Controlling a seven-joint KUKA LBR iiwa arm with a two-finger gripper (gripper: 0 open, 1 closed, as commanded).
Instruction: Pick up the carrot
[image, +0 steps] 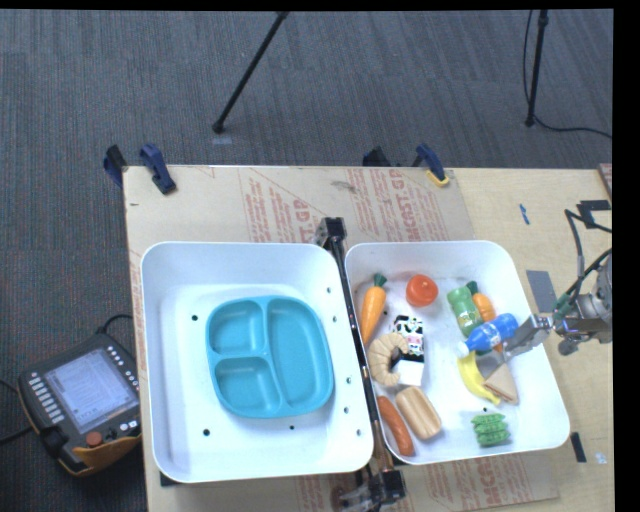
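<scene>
Jaws: the gripper (512, 345) sits low over the right edge of the right bin (452, 250); whether its jaws stand apart or together I cannot tell, since the tip is small and blurred against the toys.
Just beside the jaws: a blue bottle (493, 333), a yellow banana (473, 378) and a tan wedge that looks like a sandwich slice (503, 384). Nothing is visibly gripped.
Carrot: the carrot (371, 306) lies at the far left of the right bin, along its left wall, green top pointing away from the camera, orange tip toward the doughnut (384, 355). It is well apart from the jaws.
Handling, as a judgement: likely a light, stiff plastic toy, smooth and tapered, so it may slip out toward the thin end.
Where to take hold: across the thick upper half, just below the green top, jaws closing across its width.
Crowding: the bin wall on one side and a small cow-print carton (408, 342) on the other leave little room for fingers.
Left bin: a blue divided plate (269, 355).
</scene>
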